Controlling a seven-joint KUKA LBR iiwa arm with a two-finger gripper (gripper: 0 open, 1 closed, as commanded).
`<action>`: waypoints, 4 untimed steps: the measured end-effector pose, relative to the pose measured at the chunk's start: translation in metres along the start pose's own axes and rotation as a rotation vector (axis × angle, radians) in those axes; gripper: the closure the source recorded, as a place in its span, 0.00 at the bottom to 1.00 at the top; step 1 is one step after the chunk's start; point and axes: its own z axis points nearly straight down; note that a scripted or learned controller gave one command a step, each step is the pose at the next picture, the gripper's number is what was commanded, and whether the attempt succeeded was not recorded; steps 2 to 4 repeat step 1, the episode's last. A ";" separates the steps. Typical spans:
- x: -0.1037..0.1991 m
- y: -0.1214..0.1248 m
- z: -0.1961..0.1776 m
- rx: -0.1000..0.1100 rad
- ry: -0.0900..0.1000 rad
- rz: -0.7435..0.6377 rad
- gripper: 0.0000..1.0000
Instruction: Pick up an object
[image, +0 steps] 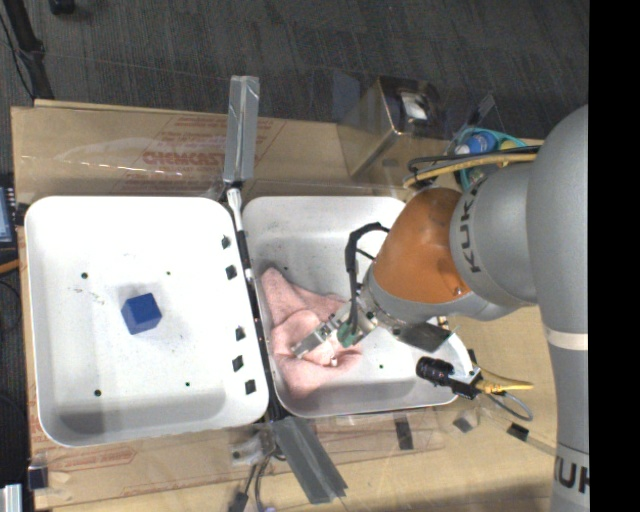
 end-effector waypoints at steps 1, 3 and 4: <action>0.001 0.002 -0.010 0.000 0.003 -0.004 1.00; 0.001 0.002 -0.010 0.000 0.003 -0.004 1.00; 0.001 0.002 -0.010 0.000 0.003 -0.004 1.00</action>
